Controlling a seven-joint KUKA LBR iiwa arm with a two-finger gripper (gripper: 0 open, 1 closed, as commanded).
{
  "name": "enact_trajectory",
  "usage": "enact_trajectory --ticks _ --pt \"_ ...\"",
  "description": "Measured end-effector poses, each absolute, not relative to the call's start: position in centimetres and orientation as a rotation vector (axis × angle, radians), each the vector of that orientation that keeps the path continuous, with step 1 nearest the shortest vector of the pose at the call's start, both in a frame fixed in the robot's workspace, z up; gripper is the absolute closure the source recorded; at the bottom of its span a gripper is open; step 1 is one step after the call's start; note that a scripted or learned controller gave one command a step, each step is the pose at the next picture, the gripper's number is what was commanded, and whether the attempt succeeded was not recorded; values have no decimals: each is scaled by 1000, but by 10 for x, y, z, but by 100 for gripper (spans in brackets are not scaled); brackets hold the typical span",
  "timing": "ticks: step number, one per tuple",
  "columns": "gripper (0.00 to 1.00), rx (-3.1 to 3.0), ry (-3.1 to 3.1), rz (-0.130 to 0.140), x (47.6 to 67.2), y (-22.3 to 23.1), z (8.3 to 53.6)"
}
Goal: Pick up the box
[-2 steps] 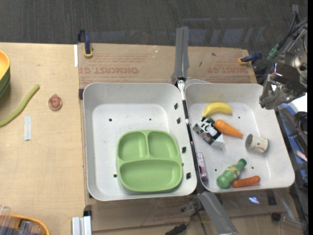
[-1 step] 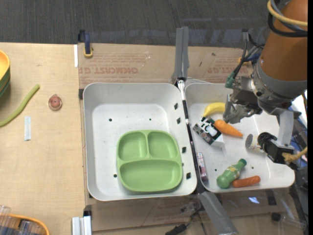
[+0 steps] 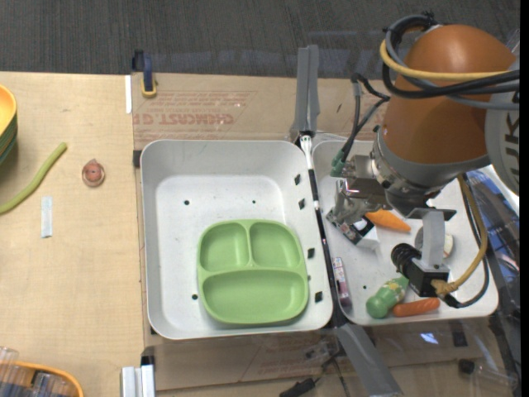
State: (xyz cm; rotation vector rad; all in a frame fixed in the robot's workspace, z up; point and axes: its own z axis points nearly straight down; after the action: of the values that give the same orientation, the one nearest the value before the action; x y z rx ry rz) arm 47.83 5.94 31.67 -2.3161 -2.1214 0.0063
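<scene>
While arm (image 3: 446,98) hangs over right bin (image 3: 479,304), jaws stay hidden.

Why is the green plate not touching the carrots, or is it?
Apart. The camera view shows the green plate in the left bin and the carrots across the divider.

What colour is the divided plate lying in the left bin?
Light green, all over. The divided plate shows plainly in the camera view, flat in the left bin.
</scene>
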Motion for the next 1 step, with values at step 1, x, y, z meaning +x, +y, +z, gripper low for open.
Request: enact_trajectory --ticks 1 --pt "100 -2103 -2332 8 478 131 274"
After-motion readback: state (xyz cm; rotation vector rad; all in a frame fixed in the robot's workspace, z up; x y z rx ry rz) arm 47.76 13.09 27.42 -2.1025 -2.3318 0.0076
